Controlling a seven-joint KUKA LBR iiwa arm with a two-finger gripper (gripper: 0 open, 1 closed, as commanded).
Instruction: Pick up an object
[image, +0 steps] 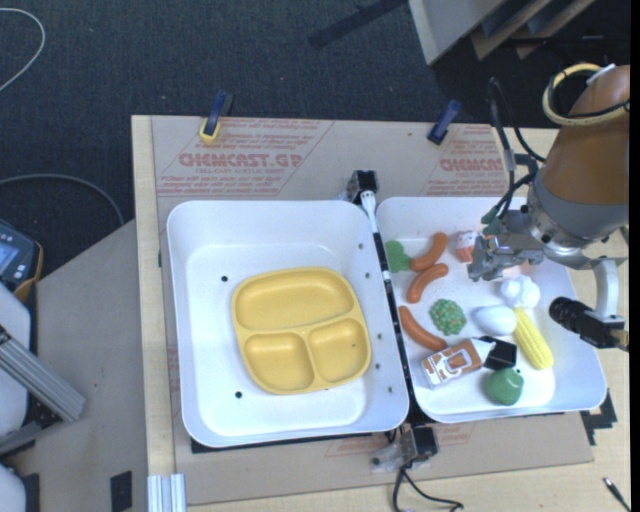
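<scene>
The gripper (492, 258) hangs low in the right bin (590, 385), near its far right — whether its claw is wide or narrow, I cannot tell. Just left lie two sausages (428, 266); nearer are broccoli (447, 317), an egg (494, 319) and corn (533, 338). The left bin (200, 300) holds a yellow tray (298, 328).

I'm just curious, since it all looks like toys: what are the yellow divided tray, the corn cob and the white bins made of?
The yellow divided tray looks like moulded plastic, matte, with soft rounded compartment walls. The corn cob seems to be plastic toy food: uniform yellow with a slight sheen. The white bins look like thin formed plastic, smooth and slightly glossy, with rounded corners, though that is only a guess.
</scene>
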